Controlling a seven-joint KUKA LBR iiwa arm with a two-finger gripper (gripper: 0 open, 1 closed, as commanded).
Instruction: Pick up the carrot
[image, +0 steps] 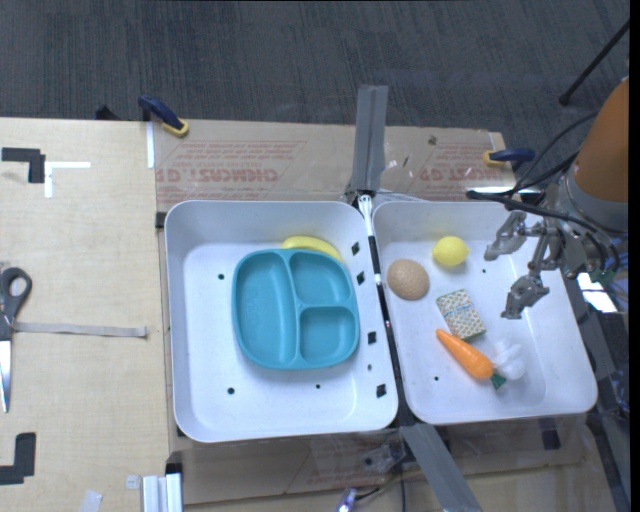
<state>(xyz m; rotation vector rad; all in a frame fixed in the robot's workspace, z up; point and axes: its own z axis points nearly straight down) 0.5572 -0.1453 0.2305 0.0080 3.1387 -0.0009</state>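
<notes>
The metal two-finger claw (518, 270) hangs open and holds nothing, over the right white bin's (560, 395) far side. In that bin, the orange carrot (466, 355) lies near the front, beside a patterned sponge block (461, 313), a brown egg-shaped ball (407, 279) and a yellow lemon (450, 251). The left white bin (195, 330) holds a blue divided plate (296, 307).

A blue divided plate (296, 306) sits in the left bin (190, 330), hiding most of a yellow item (312, 244) behind it. The right bin (560, 385) holds a lemon (450, 251), a brown egg (407, 279) and a patterned sponge (461, 314) (tilted). Scissors (12, 300) lie on the bench (80, 400).
</notes>
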